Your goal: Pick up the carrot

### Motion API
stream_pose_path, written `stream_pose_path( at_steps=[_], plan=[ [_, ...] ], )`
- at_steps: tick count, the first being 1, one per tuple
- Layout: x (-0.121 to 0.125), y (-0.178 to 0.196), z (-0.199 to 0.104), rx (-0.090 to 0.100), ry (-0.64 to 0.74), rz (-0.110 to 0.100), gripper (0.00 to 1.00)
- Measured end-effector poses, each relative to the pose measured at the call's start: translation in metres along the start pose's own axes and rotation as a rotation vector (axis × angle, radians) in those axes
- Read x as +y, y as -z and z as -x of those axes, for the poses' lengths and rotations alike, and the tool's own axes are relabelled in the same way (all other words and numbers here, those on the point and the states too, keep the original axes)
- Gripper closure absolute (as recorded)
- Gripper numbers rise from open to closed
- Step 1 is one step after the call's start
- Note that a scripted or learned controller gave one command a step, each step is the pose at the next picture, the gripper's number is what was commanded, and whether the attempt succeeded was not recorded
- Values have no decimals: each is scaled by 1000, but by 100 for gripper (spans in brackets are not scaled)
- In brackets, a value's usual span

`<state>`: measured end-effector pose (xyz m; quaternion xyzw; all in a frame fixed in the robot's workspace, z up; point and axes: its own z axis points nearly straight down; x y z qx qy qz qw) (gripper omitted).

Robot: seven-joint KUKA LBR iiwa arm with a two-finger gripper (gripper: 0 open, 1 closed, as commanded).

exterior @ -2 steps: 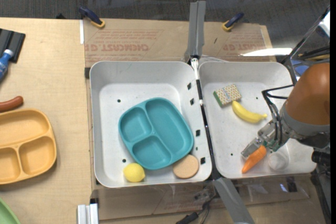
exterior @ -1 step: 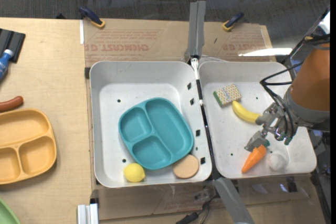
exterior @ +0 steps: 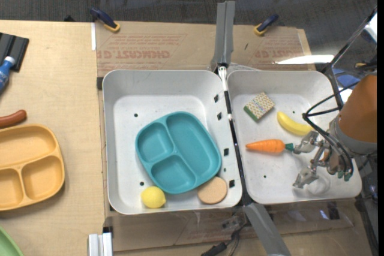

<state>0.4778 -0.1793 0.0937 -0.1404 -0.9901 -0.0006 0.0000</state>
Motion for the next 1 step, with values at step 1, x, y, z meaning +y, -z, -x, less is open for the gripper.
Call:
stream_pose_path(
  at_steps=[1],
  plan=[
    [0, 10, 1, -4, -3, 2, 100]
  ],
)
